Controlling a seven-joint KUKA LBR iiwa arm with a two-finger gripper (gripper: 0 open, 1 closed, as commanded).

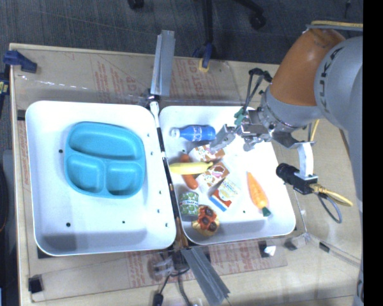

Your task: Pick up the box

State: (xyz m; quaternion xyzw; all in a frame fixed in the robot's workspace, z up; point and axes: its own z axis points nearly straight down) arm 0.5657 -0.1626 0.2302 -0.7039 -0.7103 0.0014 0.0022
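Your claw (237,138) hangs over the right bin (277,225), near its far edge and a little toward the middle. I cannot tell if it is spread or pressed together (the metal parts there are small and mixed with each other), and nothing visible is between them. The grey arm (319,75) with its orange band comes in from the right side, above the far right corner of that bin.

Just below the claw, toward the bin's middle, you see the box (204,153) — a small white and red carton, tilted, close to the claw but I cannot say if they touch. Two more small cartons (221,190) lie beside it, nearer to the front edge. A blue bottle (195,132) lies on its side by the far edge, left of the claw. A yellow banana (190,167) lies along the bin's left wall, with something red just under it. A carrot (258,193) lies toward the right wall, apart from the pile. A green item (189,203) and a dark orange one (206,220) sit near the front edge.

In the left bin (45,228) there is a blue divided tray (105,159) — it rests toward the far half.
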